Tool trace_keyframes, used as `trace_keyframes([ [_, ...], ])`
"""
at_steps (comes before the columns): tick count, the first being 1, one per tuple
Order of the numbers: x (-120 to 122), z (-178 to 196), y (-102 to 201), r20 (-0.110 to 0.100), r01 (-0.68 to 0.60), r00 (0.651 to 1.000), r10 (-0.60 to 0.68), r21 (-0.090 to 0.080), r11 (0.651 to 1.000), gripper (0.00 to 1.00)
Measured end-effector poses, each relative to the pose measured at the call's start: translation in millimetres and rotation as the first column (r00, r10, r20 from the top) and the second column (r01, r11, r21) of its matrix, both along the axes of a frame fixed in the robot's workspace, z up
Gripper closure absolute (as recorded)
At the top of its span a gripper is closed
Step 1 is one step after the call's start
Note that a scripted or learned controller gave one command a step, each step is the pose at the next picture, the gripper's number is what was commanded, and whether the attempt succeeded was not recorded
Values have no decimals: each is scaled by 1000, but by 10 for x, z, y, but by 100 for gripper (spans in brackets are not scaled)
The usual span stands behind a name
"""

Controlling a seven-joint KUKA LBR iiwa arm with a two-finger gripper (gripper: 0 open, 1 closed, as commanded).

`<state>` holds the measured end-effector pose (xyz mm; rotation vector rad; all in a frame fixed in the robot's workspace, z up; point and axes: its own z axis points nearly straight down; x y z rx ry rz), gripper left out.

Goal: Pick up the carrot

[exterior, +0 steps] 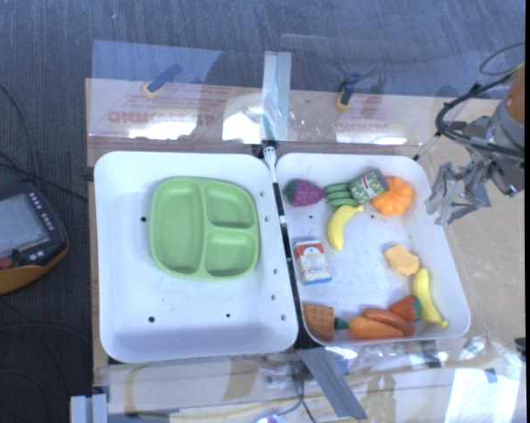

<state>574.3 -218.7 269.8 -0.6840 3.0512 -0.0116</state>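
Note:
The carrot (376,328), orange with a small green stem end pointing left, lies flat along the front wall of the right bin (441,236). A reddish-orange piece rests just behind it and a brown waffle-like piece (317,320) sits to its left. My gripper (454,203) hangs at the right, just outside the right bin's right rim near its far corner. Its fingers are spread open with nothing between them. It is far from the carrot, which sits toward the near edge.
The right bin also holds purple grapes (305,192), a green vegetable (339,192), a can (368,186), an orange pepper (394,196), two bananas (339,224) (428,296), a small carton (311,261) and a yellow block (402,259). A green divided plate (203,227) lies in the left bin (123,307).

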Motion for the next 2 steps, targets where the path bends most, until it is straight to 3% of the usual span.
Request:
trace_keyframes([
  [1, -17, -62, 14, -11, -1, 1000, 2, 6, 1000, 0],
  [2, -90, -1644, 228, -23, -105, 994, 105, 12, 994, 0],
])
